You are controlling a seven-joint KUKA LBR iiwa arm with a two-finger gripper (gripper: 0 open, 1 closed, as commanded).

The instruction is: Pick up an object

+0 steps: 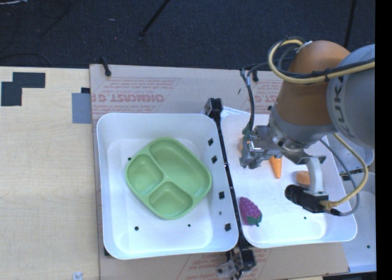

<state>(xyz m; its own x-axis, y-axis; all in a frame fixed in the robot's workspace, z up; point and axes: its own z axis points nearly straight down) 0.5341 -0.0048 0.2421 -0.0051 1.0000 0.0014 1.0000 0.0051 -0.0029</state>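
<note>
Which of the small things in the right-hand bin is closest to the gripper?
The orange cone-shaped piece, just beside the gripper. The purple grape bunch lies well below the gripper in the view, and the other orange piece sits farther right.

I see open floor in the near half of the right bin (294, 228), with just the purple grapes (250, 210) by the divider (224, 174). The carrot (276, 166) sits crowded beneath the arm (312, 89). In the left bin (119, 227), the green plate (168, 176) fills the middle; strips along the walls are free.
</note>
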